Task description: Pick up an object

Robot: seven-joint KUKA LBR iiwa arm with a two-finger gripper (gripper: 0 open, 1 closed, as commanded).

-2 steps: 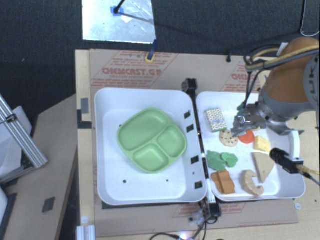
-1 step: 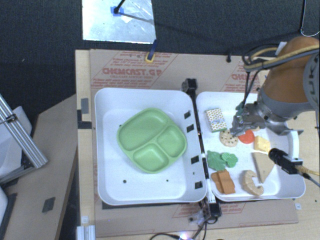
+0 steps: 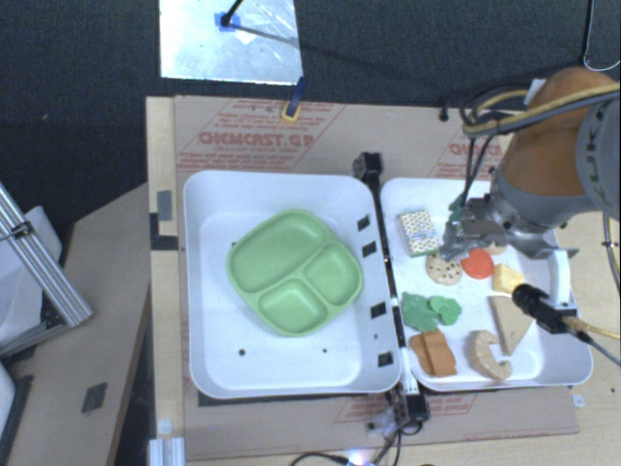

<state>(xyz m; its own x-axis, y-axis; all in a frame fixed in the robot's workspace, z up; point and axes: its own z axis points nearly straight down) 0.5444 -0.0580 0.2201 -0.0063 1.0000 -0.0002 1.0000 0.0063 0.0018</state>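
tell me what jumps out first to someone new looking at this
The green divided plate lies alone in the left bin. The right bin holds scattered toy foods, and the gripper hangs over a round cracker beside a red disc.

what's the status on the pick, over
Gripper low in right bin, at the round cracker. Nothing seen held. Red disc and patterned block crowd close beside it.
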